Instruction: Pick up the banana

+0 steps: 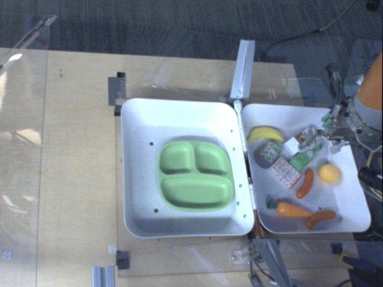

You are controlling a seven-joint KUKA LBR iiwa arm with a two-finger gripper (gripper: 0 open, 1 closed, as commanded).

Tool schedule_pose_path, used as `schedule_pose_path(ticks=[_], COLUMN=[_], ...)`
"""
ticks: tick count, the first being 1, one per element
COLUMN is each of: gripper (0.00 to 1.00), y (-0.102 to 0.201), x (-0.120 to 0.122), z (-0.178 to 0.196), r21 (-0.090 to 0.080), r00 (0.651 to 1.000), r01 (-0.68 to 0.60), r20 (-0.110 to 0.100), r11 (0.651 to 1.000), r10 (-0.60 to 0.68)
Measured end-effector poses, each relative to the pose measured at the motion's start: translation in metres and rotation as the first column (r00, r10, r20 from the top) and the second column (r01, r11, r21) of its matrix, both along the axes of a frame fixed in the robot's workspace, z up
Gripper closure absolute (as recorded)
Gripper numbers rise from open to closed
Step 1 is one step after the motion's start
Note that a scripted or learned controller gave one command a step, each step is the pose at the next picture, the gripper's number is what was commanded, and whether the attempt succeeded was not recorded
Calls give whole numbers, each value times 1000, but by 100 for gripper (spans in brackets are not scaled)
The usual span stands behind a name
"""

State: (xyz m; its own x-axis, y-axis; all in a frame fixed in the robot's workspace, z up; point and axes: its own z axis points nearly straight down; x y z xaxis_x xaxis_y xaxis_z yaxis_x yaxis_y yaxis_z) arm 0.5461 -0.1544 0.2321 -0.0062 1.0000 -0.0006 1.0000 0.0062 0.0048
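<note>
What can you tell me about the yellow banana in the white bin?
The curved yellow banana lies flat in the right-hand white bin, near its upper left corner and close to the left wall. It looks smooth and plastic, like a toy, with a paler highlight along its top. Its lower edge sits against or just behind a small round grey-green can. The gripper is off to its right, not touching.

The scene is evenly and brightly lit from above, so that the two white bins (137,160) are rendered near white with only soft grey shading along their inner walls. Pale streaks of glare are seen on the clear sheet (30,130) over the left of the bench (72,220). Fine detail is softened throughout, and the small things in the right bin are slightly blurred.
</note>
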Motion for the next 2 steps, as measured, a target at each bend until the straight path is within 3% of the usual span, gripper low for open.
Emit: schedule_pose_path(ticks=[1, 2], gripper=[0, 0], y=[21, 28], x=[69, 84], z=[-50, -130], r21=[0, -1], r00=[999, 991], r01=[-40, -131], r20=[-1, 3], r11=[999, 991], r10=[40, 131])
